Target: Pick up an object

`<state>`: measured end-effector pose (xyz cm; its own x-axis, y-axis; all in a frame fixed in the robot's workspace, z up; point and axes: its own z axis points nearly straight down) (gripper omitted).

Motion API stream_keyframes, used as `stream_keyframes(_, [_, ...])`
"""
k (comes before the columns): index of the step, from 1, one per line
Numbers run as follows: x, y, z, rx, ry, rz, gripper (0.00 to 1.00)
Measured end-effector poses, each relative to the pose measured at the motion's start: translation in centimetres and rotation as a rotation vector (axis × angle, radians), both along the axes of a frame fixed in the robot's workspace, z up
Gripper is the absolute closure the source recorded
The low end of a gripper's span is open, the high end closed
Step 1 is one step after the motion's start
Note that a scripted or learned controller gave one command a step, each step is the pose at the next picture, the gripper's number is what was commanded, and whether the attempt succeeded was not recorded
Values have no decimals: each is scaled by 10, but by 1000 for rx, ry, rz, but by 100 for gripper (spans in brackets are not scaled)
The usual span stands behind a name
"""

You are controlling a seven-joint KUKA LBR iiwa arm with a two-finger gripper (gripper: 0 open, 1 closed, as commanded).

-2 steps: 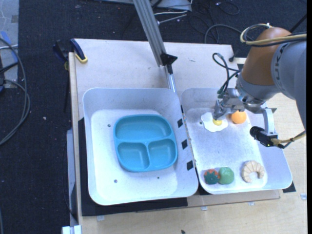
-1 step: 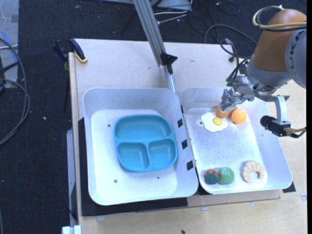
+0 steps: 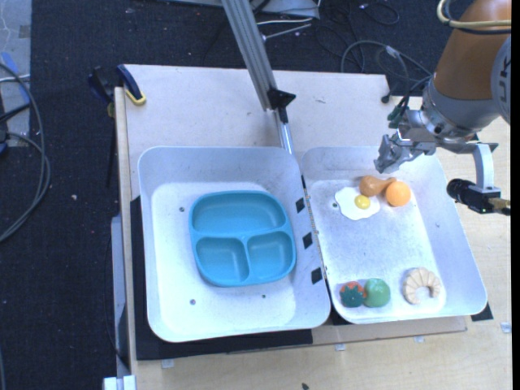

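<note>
Orange ball lies just below the gripper

the grey arm with its orange band enters from three o'clock, wrist angled down toward eight o'clock, its gripper hanging low.

no readable text, labels, brands or numbers anywhere: bins, tray, arm, worktop all unmarked at this resolution

Right white bin: centre open. Obstacles: fried-egg toy, orange ball at 12 o'clock; green-red vegetable toy, beige croissant toy at 6.
</note>
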<state>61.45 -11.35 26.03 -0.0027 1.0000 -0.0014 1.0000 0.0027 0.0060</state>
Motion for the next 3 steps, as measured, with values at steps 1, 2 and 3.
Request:
stream_keyframes(1, [3, 50, 3, 2, 4, 4, 100])
stream_keyframes(2, [8, 101, -16, 1, 7, 4, 100])
stream_keyframes(3, [22, 160, -27, 2, 4, 5, 100])
